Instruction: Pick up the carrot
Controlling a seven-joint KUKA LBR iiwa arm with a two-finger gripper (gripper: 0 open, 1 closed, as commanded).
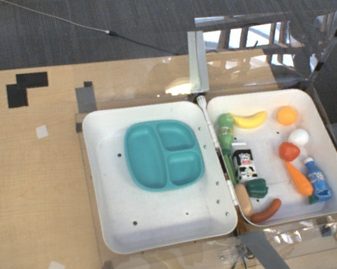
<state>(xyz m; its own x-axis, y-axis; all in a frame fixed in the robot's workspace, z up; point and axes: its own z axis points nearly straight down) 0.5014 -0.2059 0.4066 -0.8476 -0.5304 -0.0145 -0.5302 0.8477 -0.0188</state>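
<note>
The carrot (299, 180) is a small orange cone lying in the right bin (327, 133), near its right side, pointing toward the front. A blue bottle (316, 179) lies right beside it on the right, touching or nearly touching. A red tomato-like ball (288, 152) sits just behind the carrot's thick end.
The right bin also holds a white egg (299, 137), an orange (287, 116), a banana (250, 120), a green bottle (225, 130), a small milk carton (244, 165), a dark green piece (256, 187) and a sausage (266, 211). The left bin (117, 231) holds a teal divided plate (163, 154).
</note>
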